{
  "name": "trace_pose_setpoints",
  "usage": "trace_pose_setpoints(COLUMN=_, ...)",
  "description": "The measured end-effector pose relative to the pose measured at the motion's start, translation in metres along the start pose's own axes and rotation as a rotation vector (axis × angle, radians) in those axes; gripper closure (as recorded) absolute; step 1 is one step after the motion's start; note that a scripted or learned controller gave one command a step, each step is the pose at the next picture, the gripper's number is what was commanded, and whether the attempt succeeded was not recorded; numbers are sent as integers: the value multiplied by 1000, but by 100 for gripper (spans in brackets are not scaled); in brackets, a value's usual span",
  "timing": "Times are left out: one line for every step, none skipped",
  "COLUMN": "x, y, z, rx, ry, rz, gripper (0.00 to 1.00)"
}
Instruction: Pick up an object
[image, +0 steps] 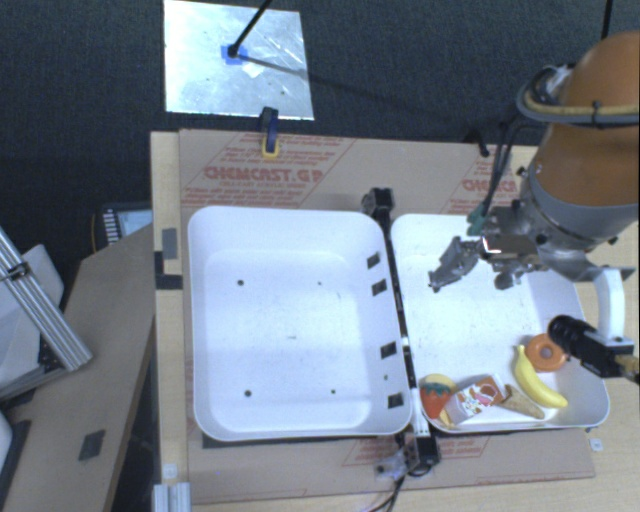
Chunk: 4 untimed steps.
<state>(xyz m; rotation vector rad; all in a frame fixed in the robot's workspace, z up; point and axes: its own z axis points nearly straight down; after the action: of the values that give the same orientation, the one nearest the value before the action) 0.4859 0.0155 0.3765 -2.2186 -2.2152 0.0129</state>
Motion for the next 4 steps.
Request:
trace_pose_setpoints(x=43, y=0, z=-87, rx=-22, ry=4, rz=-10, gripper=0)
trace_pose_setpoints(x=106, y=-1, z=-163, rx=-20, ry=5, rz=-12, gripper=0)
trace_pose_setpoints(x=76, y=10, z=7, rx=2, ry=-2, rz=1, gripper=0)
trace_pose_setpoints(x=137, y=-1, z=-92, rx=-22, ry=7, rz=-12, gripper=0)
